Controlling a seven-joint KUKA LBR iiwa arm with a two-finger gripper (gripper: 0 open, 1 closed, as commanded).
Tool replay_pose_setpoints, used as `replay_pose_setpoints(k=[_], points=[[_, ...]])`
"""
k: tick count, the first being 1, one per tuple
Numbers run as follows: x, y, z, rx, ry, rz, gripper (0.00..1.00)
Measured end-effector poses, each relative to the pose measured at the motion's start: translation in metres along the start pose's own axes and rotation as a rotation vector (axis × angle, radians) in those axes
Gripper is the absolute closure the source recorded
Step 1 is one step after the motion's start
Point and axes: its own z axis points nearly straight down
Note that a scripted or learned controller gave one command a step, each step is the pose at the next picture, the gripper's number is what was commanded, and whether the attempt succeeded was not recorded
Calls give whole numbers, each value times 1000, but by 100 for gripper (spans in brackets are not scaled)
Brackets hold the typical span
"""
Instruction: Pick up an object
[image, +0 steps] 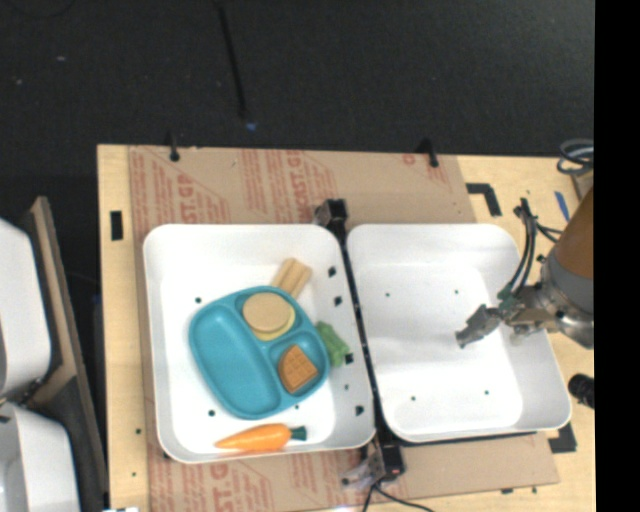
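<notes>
Objects sit together in the left bin (165, 300): a glossy blue divided tray (235, 365) carrying a round tan cookie (269, 313) and a waffled brown square (297, 369), with a smooth orange carrot (262, 437) below it. Over the right bin (440, 250) hangs the gripper (478, 329), holding nothing; how far it is open I cannot tell, so a reach leftward seems needed.

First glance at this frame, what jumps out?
The blue divided tray in the left bin, holding a round cracker and a waffle-like square. An orange carrot lies along that bin's near edge. The gripper hangs over the right bin, far from them all.
</notes>
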Motion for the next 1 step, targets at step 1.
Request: replay_pose_setpoints(k=[1], points=[[5, 3, 44, -2, 0, 0, 0]])
